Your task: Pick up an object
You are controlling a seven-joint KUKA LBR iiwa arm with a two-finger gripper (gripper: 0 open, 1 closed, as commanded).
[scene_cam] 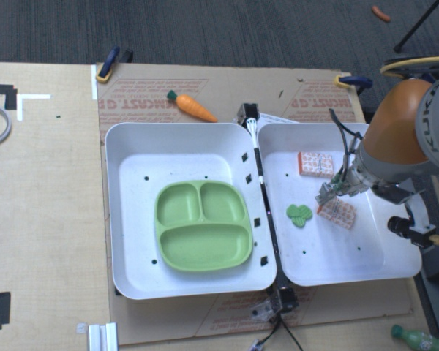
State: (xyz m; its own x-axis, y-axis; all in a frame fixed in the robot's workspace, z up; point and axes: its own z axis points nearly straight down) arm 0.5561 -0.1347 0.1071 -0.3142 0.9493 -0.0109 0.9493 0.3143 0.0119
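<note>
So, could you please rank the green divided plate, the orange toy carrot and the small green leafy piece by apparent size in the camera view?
1. Green divided plate, clearly largest.
2. Orange toy carrot.
3. Small green leafy piece, smallest, though not far off the carrot.

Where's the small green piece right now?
In the right bin, the small green piece lies near the centre divider, just left of the gripper.
</note>
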